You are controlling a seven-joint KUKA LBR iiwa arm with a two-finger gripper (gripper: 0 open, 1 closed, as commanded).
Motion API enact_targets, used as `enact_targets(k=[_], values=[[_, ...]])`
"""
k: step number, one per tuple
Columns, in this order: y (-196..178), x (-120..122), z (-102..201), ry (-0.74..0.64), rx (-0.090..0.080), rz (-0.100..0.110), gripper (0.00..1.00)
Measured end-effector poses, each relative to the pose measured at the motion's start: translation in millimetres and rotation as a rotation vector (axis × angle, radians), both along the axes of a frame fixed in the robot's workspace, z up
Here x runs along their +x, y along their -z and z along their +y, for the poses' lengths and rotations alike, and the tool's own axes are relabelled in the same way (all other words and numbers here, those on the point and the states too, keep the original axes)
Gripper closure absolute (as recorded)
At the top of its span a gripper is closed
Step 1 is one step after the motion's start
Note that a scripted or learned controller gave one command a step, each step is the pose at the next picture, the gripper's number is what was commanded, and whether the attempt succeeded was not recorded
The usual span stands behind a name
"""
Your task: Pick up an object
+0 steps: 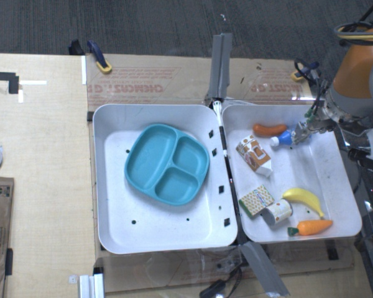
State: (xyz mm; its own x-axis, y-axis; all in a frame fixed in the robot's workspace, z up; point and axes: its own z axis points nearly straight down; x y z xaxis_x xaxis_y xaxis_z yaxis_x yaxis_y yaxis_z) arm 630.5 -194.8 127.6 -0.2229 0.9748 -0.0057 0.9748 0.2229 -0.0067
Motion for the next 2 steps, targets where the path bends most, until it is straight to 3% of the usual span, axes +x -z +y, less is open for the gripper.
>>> enact_targets(k=[1,2], values=[[0.1,0.0,0.1,0.000,0.000,0.000,0.00],[17.8,37.7,16.9,-0.018,-0.003,-0.038,0.00]])
